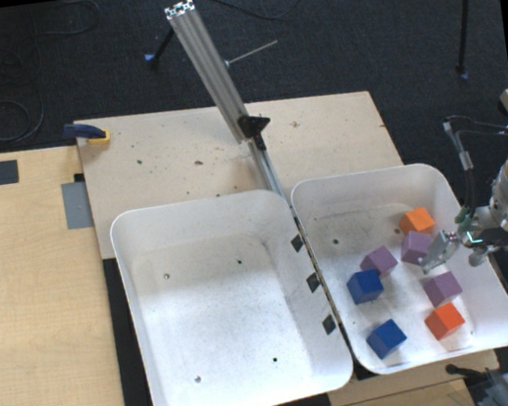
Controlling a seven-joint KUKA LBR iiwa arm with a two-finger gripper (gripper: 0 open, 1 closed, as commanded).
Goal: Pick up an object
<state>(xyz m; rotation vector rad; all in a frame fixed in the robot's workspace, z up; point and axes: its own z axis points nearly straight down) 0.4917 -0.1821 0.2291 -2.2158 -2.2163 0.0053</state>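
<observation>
No brand, label or writing can be read on anything here.

Far left: pale plywood surface [35,313], matt wood grain, with dark grey angular patches near its top edge. A small blue-and-yellow clamp [87,133] sits at the corner of the raised plywood panel behind the bins. A ribbed aluminium bar [214,73] slants up from between the bins, with a checkered tag at its top end and a black bracket lower down.

Left bin [153,352]: shallow white plastic, rounded corners, floor dusted with fine dark specks. Three small black clips sit along the wall it shares with its neighbour.

Right bin [364,186]: same white plastic, same rounded shape. It holds seven small cubes, matt, with softly worn edges. Going left to right: a blue cube [364,286], a second blue cube [385,337] near the front wall, a purple cube [378,260], a purple cube [417,246], an orange cube [417,219] just behind it, an orange-red cube [445,319] near the front, and a purple cube [442,287] just behind that one.

Hand [448,248]: metallic, low over the right bin, coming in from the right edge. Its tip lies just beside the middle purple cube, at that cube's right side; whether they touch I cannot tell. I cannot tell whether the hand is spread or pressed together. No cube visibly sits within it; all seven rest on the bin floor.
</observation>
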